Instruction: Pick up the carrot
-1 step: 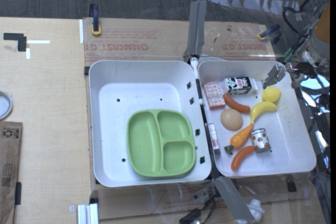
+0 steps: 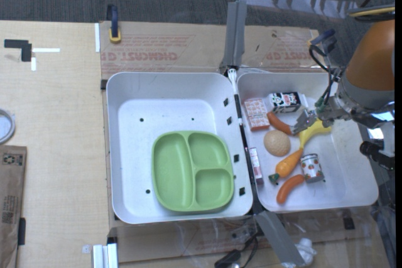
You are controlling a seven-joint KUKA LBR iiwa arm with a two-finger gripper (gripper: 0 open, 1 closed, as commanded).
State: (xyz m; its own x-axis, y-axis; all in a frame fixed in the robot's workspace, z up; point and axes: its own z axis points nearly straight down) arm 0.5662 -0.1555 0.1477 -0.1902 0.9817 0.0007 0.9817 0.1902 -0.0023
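- Bench: pale wood surface carrying two shallow white bins side by side, with dark floor beyond.
- Left bin: holds a green divided tray.
- Right bin: holds a heap of small items.
- Arm: grey with an orange band, reaching in from the right over the right bin.
- Gripper: low above the items at a yellow banana-like piece; whether its fingers are spread or pressed together cannot be told.
- Carrot: orange, lying tilted near the bin's middle, between a beige round item and a small can, apart from the gripper.
- Two further orange-red pieces lie above and below it.
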